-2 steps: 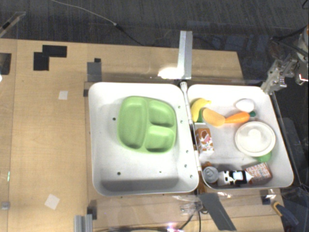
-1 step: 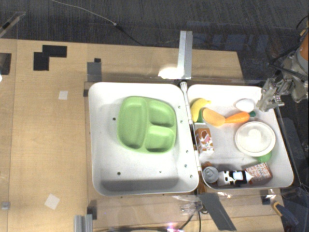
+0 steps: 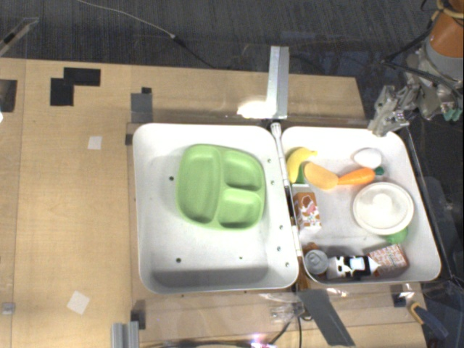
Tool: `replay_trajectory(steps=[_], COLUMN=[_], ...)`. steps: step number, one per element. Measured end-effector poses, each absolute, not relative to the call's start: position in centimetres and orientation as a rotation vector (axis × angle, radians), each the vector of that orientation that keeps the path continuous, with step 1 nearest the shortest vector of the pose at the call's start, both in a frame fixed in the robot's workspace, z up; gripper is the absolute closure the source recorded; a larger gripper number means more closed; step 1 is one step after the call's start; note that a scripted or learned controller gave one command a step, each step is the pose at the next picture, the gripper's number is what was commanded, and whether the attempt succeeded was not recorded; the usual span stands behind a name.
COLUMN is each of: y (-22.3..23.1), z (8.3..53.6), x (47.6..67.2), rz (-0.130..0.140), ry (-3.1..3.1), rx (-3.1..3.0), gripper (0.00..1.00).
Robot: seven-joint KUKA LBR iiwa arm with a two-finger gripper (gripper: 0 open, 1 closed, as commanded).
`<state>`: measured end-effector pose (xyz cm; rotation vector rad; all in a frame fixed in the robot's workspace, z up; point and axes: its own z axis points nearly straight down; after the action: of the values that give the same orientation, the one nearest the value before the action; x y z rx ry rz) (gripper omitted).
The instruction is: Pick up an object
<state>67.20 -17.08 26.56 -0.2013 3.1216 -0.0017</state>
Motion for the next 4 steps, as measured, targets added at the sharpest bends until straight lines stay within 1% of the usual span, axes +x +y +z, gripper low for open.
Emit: replay_trajectory(steps=[1,2,3,4], y=[-14.4,-20.3,-20.6,-14.9], z=[21.5,28.3,26.2,26.0], x=[65.0,66.8,57.9,63.2], rz=[0.001,-0.008,-0.005,-0.002], ry=[3.132,3.111,3.088,3.038], rx=[0.046,-0.306,-0.534,-0.757], gripper=[1.00,1.00,1.00,1.00])
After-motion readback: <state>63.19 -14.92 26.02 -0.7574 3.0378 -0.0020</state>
